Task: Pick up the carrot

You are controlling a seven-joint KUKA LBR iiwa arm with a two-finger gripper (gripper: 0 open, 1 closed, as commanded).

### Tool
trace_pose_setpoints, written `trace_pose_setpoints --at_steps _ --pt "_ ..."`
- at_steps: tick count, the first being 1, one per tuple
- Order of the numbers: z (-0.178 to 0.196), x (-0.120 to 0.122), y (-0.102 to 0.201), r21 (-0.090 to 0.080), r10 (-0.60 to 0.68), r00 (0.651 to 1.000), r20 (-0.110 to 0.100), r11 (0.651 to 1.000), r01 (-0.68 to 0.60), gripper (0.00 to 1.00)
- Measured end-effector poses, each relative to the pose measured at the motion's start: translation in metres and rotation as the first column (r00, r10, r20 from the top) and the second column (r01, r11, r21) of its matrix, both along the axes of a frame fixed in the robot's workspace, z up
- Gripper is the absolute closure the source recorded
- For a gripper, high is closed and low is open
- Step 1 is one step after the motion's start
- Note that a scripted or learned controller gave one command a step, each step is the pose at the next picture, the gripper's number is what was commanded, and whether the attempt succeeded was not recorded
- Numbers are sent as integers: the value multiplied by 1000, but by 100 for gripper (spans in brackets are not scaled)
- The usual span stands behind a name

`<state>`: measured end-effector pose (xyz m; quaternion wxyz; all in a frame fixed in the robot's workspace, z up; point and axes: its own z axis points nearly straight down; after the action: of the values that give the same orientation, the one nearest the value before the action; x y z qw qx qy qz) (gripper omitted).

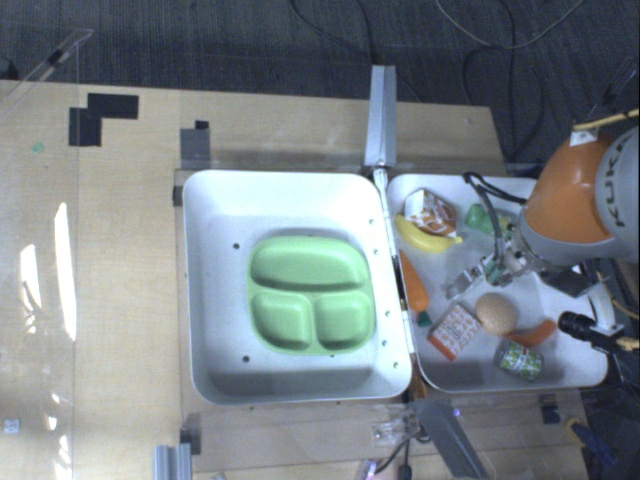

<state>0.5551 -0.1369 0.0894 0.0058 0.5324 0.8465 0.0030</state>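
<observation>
My arm point(580, 203) comes in from the right, its bulk covering part of the right bin's point(570, 376) far corner. My claw point(490, 268) hangs low over the middle of that bin; it's small and blurry against clutter, so I can't tell how wide it is or whether anything is in it.

Left bin point(215, 368): holds a green three-compartment tray point(310, 290), roughly centred.

Right bin, crowded: carrot point(413, 286) lies along the left wall, its lower end near a red-and-white packet point(455, 330). Banana point(428, 238) just above the carrot, a printed pouch point(432, 211) touching it. Tan round item point(496, 313) just below my claw. Green can point(520, 360) by the front wall, a red-orange piece point(534, 333) beside it. Green item point(478, 218), partly hidden behind cables.
</observation>
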Motion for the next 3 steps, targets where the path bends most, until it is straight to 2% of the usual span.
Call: trace_pose_setpoints --at_steps 1,2,3 --pt "2 -60 32 -1 256 967 -4 967 -256 0" --pt "14 -57 34 -1 256 967 2 967 -256 100" --pt "182 -65 48 -6 435 901 -2 901 -435 100"
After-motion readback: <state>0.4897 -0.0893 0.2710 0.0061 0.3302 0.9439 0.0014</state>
